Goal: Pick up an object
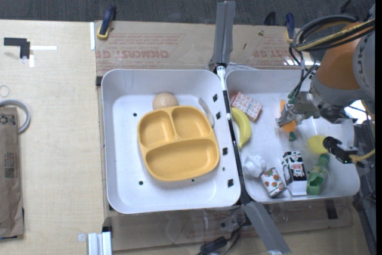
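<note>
My gripper (pixel 289 119) hangs low over the middle of the right bin (pixel 352 191), on the grey arm with its orange band. Directly at it lies an orange piece with a green end (pixel 289 127), partly covered by the gripper. Whether that piece is held cannot be made out. Around it in the same bin lie a banana (pixel 242 126), a red and white packet (pixel 246 106), a yellow lemon-like fruit (pixel 316 143), a black and white carton (pixel 293 166), a green bottle (pixel 317 175), a small strawberry-print carton (pixel 273 182) and a crumpled white lump (pixel 255 164).
The left bin (pixel 113 146) holds a yellow divided plate (pixel 179 143) with a beige ball (pixel 165 100) behind it. A grey divider bar (pixel 224 39) runs between the bins. Black cables (pixel 325 30) loop above the arm at the right.
</note>
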Available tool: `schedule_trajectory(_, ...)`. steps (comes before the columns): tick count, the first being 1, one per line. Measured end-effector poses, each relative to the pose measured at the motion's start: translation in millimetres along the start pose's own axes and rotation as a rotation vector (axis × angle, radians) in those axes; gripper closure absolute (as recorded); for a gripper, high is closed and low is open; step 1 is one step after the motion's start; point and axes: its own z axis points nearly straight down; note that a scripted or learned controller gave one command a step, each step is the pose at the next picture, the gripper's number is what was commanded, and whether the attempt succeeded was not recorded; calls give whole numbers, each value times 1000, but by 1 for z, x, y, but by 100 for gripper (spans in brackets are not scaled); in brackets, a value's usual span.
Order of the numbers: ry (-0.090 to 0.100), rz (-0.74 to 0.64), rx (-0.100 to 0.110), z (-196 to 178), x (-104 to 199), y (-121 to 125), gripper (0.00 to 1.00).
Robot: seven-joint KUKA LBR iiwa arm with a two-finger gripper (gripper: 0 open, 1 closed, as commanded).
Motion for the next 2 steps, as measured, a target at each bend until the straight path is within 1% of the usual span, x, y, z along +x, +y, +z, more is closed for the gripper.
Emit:
schedule_trajectory(1,1,-203,-1,8,47,-40,100)
schedule_trajectory(2,0,-193,-1,-92,68,-45,100)
